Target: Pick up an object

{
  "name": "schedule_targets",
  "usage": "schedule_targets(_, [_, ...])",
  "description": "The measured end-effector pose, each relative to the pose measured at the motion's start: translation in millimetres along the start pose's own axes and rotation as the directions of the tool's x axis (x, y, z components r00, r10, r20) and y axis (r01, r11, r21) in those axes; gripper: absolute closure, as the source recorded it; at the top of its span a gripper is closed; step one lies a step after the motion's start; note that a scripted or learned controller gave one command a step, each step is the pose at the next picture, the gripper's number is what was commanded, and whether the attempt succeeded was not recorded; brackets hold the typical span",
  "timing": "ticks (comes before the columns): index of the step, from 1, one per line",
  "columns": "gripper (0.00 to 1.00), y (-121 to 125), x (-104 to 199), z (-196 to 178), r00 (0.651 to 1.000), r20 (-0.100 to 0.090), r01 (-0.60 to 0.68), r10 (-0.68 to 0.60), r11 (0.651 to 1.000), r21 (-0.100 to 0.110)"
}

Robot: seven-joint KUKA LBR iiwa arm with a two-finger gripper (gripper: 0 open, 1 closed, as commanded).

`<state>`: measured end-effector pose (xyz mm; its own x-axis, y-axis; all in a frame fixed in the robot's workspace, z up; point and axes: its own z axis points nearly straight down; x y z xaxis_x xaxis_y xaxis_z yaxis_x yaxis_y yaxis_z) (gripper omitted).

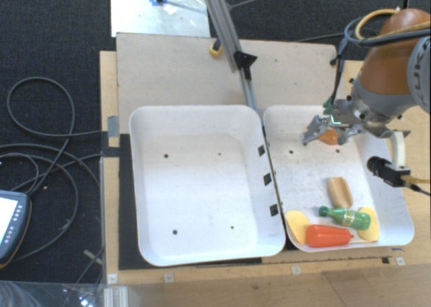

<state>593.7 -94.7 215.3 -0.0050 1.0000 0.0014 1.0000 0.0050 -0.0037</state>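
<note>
Where toys (337, 221) lie: right bin (296, 184).

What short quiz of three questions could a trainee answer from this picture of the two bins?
1. True or false: the green bottle lies in the left bin.
2. Which thing lies closest to the near rim of the right bin? A) bread roll B) orange carrot C) green bottle
3. Fill in: an orange object shows between the fingers of the ____.

Key: 1. False, it lies in the right bin. 2. B. 3. gripper.
</note>
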Motion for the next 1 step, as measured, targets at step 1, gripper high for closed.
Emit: schedule_targets(1, [0.00, 0.9, -0.3, -2.3, 1.000, 0.001, -0.001, 0.001, 1.000, -0.005])
